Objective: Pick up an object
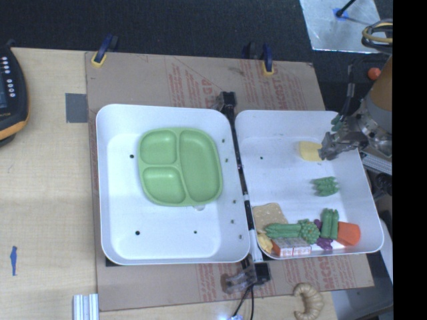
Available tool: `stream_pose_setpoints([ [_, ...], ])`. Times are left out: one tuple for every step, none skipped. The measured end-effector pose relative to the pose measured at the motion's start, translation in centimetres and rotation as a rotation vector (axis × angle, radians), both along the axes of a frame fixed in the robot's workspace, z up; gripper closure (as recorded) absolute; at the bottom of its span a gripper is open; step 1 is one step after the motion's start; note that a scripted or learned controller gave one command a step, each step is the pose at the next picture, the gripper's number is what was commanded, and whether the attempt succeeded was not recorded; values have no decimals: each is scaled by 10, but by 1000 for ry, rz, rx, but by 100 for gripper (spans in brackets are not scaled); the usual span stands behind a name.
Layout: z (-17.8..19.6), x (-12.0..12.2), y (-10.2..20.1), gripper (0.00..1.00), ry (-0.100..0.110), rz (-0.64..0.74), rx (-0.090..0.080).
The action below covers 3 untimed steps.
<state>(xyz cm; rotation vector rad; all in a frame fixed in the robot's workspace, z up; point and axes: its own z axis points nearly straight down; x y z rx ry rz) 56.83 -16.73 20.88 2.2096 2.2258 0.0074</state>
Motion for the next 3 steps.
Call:
stream_pose_setpoints([
  [-7,-2,-2,0,10,-3,0],
  [-123,-28,-46,0,19,-7,2],
  [-106,-24,-46,100,11,-3,-1],
])
